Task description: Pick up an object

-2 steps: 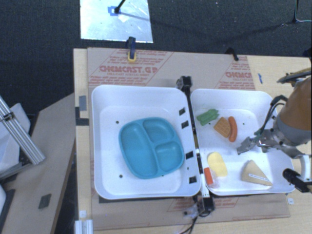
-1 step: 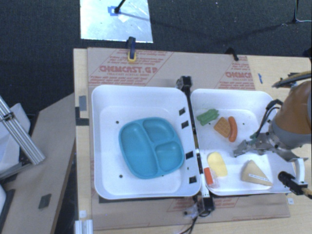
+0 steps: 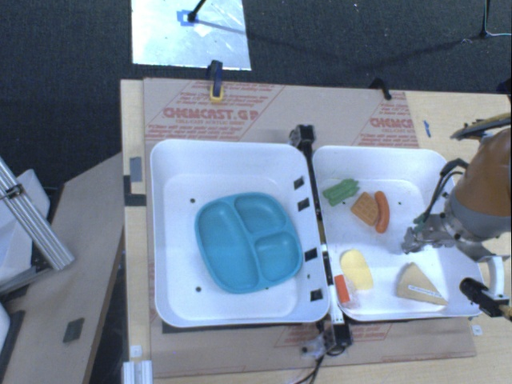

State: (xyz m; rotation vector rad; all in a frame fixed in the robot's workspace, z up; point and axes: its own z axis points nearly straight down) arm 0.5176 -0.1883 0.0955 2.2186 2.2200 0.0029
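We saw two white bins side by side on the worktop (image 3: 136, 110), which was covered by a printed cardboard sheet (image 3: 232, 112). The left bin (image 3: 172, 174) held a blue divided plate (image 3: 246, 241) near its middle. The right bin (image 3: 432, 162) held the loose pieces: a green toy (image 3: 341, 190) at its upper left, a tan waffle-like piece (image 3: 365, 208) just below it, with an orange sausage (image 3: 382, 211) right beside that, a yellow piece (image 3: 356, 268) lower down near the divider, a small orange-red piece (image 3: 342, 289) by the bin's lower left edge, and a pale cheese wedge (image 3: 418, 285) toward the lower right. The arm (image 3: 488, 190) came in from the right of the frame, and its end effector (image 3: 422, 237) sat low over the right bin, between the sausage and the cheese wedge, apart from both. We could not tell whether it was apart or together, and nothing was visibly caught in it. A silver sheet (image 3: 190, 21) lay on the dark floor at the upper left.
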